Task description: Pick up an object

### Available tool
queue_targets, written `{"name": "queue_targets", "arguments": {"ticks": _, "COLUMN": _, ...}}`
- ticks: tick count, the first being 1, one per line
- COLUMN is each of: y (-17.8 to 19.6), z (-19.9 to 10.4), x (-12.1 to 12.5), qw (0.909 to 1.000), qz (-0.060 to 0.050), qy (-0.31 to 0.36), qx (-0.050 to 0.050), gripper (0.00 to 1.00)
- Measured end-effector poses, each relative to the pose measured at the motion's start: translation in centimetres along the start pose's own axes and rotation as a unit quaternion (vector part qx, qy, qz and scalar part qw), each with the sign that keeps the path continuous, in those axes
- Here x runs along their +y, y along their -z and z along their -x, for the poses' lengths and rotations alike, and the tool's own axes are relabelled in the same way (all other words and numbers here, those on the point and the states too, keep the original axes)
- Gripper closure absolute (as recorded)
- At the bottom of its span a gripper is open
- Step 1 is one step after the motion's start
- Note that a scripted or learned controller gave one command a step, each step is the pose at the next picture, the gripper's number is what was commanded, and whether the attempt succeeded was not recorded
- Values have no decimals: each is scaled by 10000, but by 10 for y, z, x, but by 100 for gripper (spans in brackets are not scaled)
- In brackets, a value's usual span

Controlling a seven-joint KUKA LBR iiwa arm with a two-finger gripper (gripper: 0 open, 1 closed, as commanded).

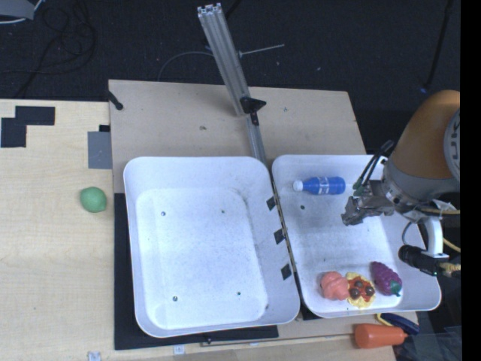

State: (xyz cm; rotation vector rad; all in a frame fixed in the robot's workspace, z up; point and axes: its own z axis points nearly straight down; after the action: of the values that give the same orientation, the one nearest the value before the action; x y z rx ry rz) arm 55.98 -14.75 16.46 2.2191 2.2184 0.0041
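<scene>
Gripper (pixel 359 210), finger spread impossible to tell, hovered near the right bin's (pixel 331 235) far edge beside the blue bottle (pixel 322 185), which seemed likely to roll away if nudged.

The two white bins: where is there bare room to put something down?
The left bin has a bare floor. In the right bin, room lies between the blue bottle and the toy fruit; that front corner is crowded, with the end effector above.

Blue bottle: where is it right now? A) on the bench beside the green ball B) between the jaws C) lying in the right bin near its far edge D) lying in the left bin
C: the blue bottle lies on its side at the far end of the right bin, apart from the gripper.
</scene>
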Motion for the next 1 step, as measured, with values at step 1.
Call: {"name": "queue_targets", "arguments": {"ticks": 1, "y": 49, "z": -5, "x": -7, "qw": 10000, "qz": -3, "qy": 1, "qx": 1, "gripper": 100}}
